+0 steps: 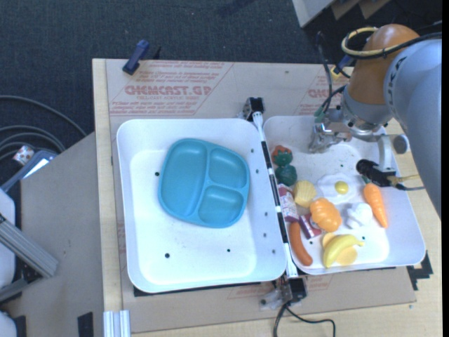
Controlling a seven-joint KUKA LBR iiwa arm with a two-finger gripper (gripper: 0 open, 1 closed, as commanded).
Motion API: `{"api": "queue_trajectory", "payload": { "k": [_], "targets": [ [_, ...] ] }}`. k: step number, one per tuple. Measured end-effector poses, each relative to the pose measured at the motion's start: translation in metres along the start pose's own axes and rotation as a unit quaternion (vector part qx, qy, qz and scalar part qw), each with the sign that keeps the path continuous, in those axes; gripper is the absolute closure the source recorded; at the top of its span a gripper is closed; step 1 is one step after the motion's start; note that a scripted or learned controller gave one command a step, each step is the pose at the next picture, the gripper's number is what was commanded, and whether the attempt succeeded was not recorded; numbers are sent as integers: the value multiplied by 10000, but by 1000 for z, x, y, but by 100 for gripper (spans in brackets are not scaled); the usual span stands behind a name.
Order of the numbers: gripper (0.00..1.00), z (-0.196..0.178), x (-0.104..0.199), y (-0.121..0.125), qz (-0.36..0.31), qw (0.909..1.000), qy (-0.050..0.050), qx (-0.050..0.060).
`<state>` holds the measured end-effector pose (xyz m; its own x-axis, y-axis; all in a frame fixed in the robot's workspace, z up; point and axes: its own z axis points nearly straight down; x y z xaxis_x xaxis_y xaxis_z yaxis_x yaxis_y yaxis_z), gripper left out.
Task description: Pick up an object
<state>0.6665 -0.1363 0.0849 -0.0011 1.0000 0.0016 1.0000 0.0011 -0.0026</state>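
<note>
While hanging over the far end of the right bin, poised but not yet grasping:

Camera view: fixed above the bench, slanted down on both bins; arm entering from the right

Gripper (327, 137): low over the far, bare part of the right bin (295, 128); nothing visible between its tips; open or closed cannot be told at this angle

Left bin (133, 188): carrying a blue divided plate (205, 182); no toy food on it

Toy food: clustered in the near half of the right bin; green pepper (283, 158) with a red piece (282, 149) just behind it, close to the shared wall; fried egg (339, 187) in the middle; yellow piece (304, 192), orange pumpkin (326, 215), banana (341, 248) and sausage (299, 243) nearer the camera; carrot (376, 203) toward the right rim, beside a white piece (359, 215)

Nearest candidate: probably the green pepper, lying down-left of the tips; fried egg next, straight toward the camera

Deciding relation: every object lying nearer the camera than the tips, none beneath them; likely a shift toward the near end before any descent

Long axes: carrot running far-to-near, slightly slanted; sausage similar along the shared wall; a grasp across the narrow width likely the better fit

Risk: flat egg probably hard to pinch; crowded near pile likely to scatter on contact
</note>
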Motion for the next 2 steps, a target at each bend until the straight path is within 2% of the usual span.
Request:
{"api": "queue_trajectory", "payload": {
  "k": [1, 2],
  "targets": [
    [0, 0, -12, 0, 7, 10000, -11, -15],
    [0, 0, 21, 0, 0, 10000, -2, -1]
  ]
}}
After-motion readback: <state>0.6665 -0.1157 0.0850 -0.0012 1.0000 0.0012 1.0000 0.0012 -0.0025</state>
